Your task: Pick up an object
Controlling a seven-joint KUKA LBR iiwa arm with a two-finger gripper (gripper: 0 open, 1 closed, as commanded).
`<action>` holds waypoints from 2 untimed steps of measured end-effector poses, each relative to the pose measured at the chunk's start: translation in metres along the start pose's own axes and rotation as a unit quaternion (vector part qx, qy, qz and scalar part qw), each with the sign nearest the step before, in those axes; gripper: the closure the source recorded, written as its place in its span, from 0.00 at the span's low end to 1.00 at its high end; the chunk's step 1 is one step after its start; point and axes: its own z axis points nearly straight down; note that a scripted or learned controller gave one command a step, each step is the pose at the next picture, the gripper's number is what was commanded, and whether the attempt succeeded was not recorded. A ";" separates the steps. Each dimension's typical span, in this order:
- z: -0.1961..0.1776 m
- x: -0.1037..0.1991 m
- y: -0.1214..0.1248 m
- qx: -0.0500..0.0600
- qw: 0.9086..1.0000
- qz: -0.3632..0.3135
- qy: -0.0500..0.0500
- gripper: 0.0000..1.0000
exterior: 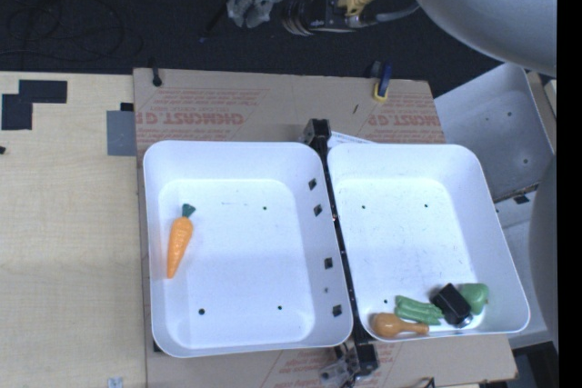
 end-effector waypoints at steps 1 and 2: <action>0.111 -0.053 0.002 0.011 1.000 0.005 -0.005 1.00; 0.013 -0.002 0.003 0.001 1.000 0.000 0.000 1.00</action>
